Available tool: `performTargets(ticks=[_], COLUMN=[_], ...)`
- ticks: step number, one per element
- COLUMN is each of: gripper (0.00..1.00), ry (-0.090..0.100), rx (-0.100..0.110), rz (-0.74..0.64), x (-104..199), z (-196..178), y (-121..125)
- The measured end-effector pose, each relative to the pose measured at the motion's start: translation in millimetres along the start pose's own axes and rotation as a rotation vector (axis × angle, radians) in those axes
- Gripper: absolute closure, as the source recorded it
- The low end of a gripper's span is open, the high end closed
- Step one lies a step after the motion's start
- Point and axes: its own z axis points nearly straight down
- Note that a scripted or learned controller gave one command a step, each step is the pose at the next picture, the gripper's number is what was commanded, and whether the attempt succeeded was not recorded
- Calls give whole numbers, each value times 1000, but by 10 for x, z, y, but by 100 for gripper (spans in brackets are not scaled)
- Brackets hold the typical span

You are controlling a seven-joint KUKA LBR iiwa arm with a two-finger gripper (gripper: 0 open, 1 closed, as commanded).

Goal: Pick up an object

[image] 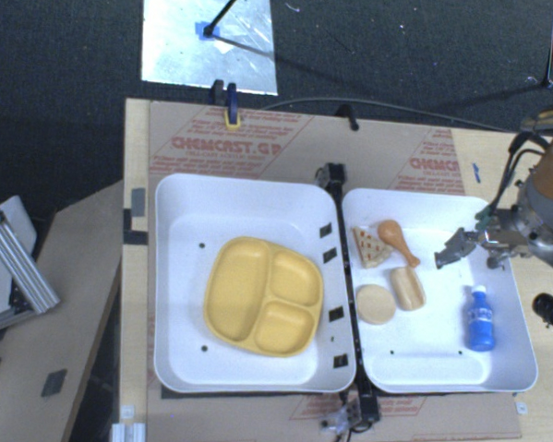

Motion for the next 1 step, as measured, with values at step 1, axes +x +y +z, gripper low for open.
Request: performTargets(ticks=[1], gripper=[0], ry=[-2], rx=[-11], rz=[-3], x=[4], z=[-62], y=[22])
